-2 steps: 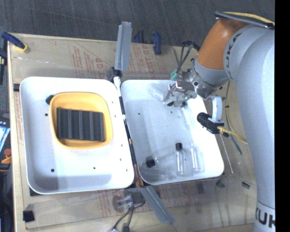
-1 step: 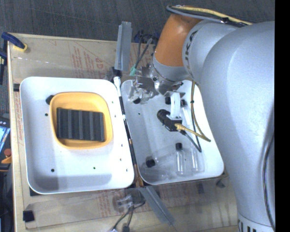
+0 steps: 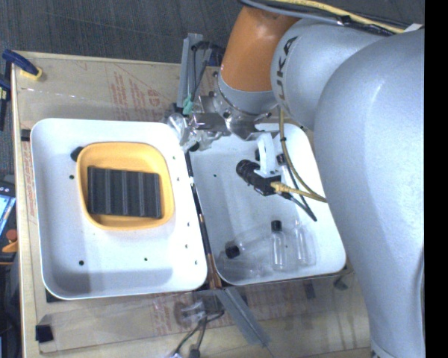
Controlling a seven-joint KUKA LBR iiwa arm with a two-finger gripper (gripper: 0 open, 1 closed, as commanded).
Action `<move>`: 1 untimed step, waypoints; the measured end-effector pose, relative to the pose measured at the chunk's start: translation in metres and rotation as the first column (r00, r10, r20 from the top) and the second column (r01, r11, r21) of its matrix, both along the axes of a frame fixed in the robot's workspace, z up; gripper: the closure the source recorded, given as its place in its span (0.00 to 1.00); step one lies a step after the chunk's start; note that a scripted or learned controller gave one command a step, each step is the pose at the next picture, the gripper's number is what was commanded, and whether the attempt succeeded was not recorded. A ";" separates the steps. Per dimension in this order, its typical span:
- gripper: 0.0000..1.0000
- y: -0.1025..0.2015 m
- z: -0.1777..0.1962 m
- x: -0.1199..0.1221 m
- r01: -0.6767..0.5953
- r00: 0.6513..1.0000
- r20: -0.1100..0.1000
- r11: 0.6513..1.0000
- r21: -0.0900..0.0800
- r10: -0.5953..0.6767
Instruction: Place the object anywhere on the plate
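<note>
Look at the gripper (image 3: 190, 129). It sits over the top left corner of the right bin (image 3: 325, 200), close to the wall where the two bins meet. You cannot tell how it is set or whether it has hold of anything, because the wrist and its clutter hide that part.

The things to pick are down in the near end of the right bin. You can count what looks like three clear plastic bottles (image 3: 280, 248) there, lying close together, two with small dark caps. They are see-through, so the count is a best guess. They are well apart from the gripper.

The plate (image 3: 123, 155) is the yellow one with the dark ribbed middle. There is one of it, and it sits in the left bin (image 3: 97, 274). Nothing is lying on it yet. There are two bins and one arm.

Here is what could go wrong. The bottles are round and slippery, so one could roll or pop away when squeezed. They lie so close that the gripper could bump a second one while reaching for the first. They are clear, so a grab could miss. A loose hold could drop the bottle while crossing the wall between the bins. On the plate, a round bottle might roll off the rim.
</note>
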State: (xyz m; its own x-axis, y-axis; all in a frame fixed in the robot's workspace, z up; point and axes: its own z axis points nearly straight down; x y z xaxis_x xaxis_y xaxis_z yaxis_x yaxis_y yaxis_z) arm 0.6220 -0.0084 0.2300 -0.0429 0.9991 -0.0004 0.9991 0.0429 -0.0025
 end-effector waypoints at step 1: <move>1.00 -0.010 -0.038 -0.011 -0.183 0.983 -0.002 0.983 0.001 0.183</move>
